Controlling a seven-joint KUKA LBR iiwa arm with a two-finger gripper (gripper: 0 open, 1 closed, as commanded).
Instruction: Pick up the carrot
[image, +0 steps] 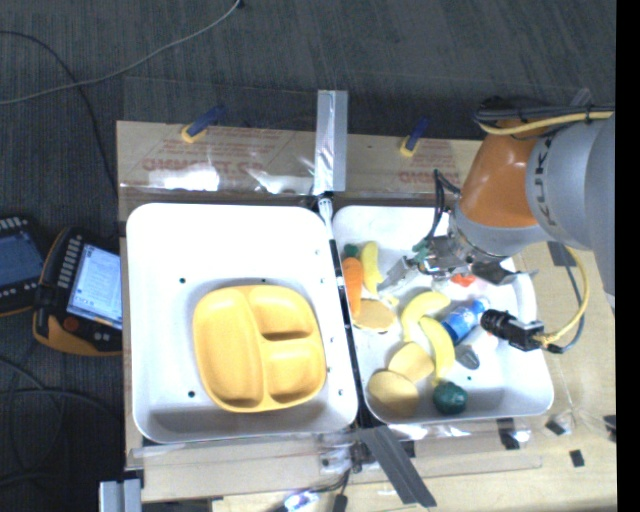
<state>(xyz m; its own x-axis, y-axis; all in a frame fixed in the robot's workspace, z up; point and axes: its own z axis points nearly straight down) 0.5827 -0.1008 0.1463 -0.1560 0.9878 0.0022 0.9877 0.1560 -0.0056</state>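
camera view, from above. you are looking at the small orange tapered plastic carrot (352, 284), which is lying in the right shallow white bin (534, 385) against that bin's left wall, toward its far left corner. its long axis is running along the wall, from the far edge toward the near edge, with the thicker end farther from you. the two-finger metal gripper (415, 263) is hanging over the far middle of the same bin, just beside a slim yellow plastic piece (371, 266) that is lying parallel to the carrot on its right. the carrot is therefore sitting to the gripper's left and slightly nearer the near edge, close but apart from it. nothing is showing between the fingers; whether they are spread or pressed together you cannot tell from this angle.

the coming move is probably calling for a short shift toward the left wall, with the fingers closing across the carrot's narrow width. the wall and the yellow piece are leaving little room on either side.

smooth, glossy toy foods are crowding the bin's centre: a curved yellow banana (434, 330), a flat tan round slice (375, 315) and a blue cylinder (461, 322). a yellow compartment plate (262, 346) is resting in the left white bin (160, 240).
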